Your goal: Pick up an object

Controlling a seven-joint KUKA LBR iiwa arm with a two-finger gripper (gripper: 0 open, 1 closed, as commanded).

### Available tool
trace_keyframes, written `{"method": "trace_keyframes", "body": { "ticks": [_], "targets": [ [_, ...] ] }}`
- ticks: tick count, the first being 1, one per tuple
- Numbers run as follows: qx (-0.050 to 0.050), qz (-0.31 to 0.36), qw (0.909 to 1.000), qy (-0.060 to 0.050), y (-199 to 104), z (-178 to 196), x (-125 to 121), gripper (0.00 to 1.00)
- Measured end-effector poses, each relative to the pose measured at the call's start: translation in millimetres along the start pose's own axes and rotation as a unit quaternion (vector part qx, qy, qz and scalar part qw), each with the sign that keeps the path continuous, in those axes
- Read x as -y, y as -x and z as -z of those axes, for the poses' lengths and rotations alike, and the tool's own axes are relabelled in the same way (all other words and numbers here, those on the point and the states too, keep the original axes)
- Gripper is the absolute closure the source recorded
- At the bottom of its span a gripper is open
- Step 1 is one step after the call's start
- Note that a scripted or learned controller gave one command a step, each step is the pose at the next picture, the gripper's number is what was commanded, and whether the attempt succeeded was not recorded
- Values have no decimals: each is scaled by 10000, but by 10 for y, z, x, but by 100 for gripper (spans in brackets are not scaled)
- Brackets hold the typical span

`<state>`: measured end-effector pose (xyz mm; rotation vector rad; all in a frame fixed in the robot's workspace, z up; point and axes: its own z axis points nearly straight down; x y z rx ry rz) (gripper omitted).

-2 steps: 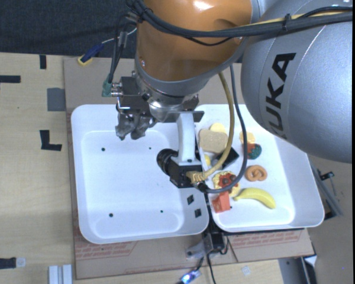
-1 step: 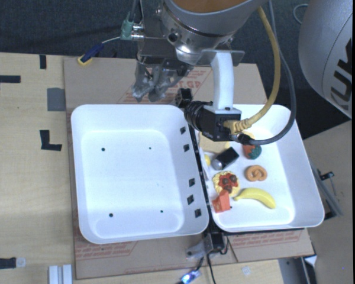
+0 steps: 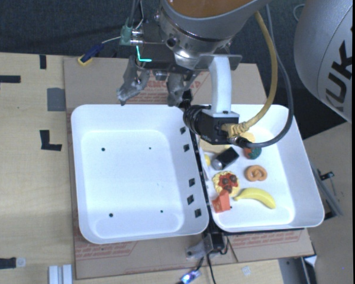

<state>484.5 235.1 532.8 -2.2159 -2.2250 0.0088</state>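
From above, the gripper (image 3: 152, 94) hangs over the far rim of the left bin (image 3: 94, 158), just left of the divider between the bins. Its two fingers stand spread apart with nothing between them. The right bin (image 3: 296, 176) holds the objects, clustered near its left side: a banana (image 3: 257, 197), a coiled pretzel-like piece (image 3: 255, 173), a small black block (image 3: 226, 157), a red-and-yellow toy (image 3: 226, 181) and an orange-red piece (image 3: 220, 203).
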Motion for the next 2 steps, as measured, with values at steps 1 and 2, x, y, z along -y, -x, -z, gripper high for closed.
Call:
{"method": "trace_keyframes", "body": {
  "ticks": [1,2],
  "targets": [
    [12,20,10000,-20,-25,84,-11,100],
    [14,19,10000,-24,-25,80,-10,0]
  ]
}}
